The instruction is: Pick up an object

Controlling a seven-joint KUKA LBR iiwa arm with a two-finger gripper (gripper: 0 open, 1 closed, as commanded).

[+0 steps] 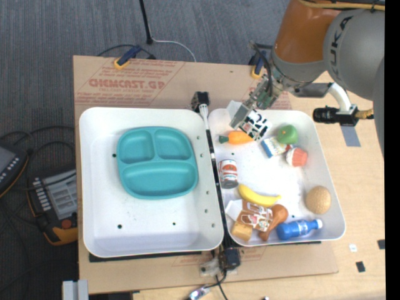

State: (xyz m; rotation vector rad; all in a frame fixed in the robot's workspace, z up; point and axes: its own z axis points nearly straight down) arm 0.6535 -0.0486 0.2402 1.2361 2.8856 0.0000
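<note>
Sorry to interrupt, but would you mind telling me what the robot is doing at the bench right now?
The grey and orange arm is trying to pick something out of the right bin. Its claw hangs over the far left part of that bin, just above a black-and-white patterned object and a carrot. A banana, a can and a blue bottle lie further forward. The left bin holds a teal divided plate.

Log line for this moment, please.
end effector over right bin's far-left corner | at black-and-white item | grasp unconfirmed | teal tray in left bin
</note>
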